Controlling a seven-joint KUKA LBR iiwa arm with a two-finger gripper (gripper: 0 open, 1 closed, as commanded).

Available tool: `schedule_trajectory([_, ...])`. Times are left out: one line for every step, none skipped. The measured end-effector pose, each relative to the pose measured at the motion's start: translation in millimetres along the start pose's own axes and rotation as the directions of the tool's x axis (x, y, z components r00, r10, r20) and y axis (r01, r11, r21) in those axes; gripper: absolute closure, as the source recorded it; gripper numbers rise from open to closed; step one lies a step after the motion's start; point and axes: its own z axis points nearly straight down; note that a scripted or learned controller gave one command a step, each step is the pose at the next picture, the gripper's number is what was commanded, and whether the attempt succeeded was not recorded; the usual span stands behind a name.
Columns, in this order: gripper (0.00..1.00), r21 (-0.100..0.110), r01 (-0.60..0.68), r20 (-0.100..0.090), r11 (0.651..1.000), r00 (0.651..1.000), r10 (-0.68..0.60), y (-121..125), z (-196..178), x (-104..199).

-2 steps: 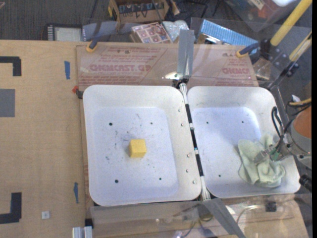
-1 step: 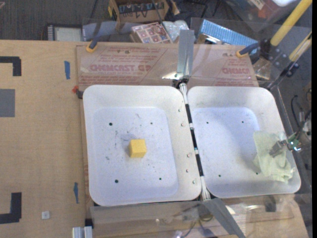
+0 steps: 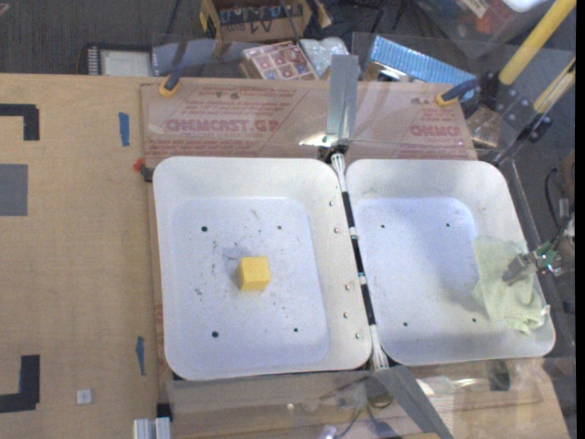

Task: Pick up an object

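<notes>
so nothing's been grabbed yet, this looks like the very start of a pick. lower middle of the frame, the left bin (image 3: 183,337) has a little yellow cube (image 3: 255,273) sitting flat near its centre, well apart from the walls, easy target imo. over at the right edge, the right bin (image 3: 411,337) has a pale yellow-green cloth (image 3: 505,286) bunched against its right wall, and there's something small and metallic on the cloth's edge, too tiny to call. can't tell what state the gripper's in. next move would need a straight drop over one of those two. clutter up top doesn't matter.
</notes>
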Motion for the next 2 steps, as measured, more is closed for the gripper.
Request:
schedule_trajectory([1.0,0.002,-0.073,-0.002,0.997,0.997,0.073,-0.4,3.8,0.3])
schedule_trajectory([1.0,0.001,-0.203,0.0,0.979,0.979,0.203,0.0,-3.3,0.1])
